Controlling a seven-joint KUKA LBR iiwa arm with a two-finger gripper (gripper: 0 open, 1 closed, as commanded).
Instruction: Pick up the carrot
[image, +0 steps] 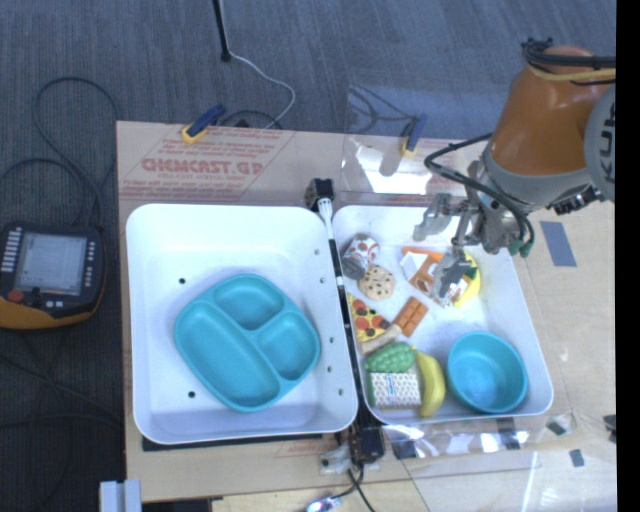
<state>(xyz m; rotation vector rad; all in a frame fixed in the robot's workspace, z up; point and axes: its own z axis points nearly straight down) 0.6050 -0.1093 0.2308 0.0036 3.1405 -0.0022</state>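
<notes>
We see the gripper (452, 272) low in the right bin (535, 345), over what may be the carrot (425, 270), an orange piece beside a cookie (378, 283). We cannot tell how its jaws stand. A blue bowl (486, 372) sits nearby.

The surface (200, 165), a brown board with red lettering, carries two white bins side by side: left bin (150, 250), right bin (525, 310).
</notes>
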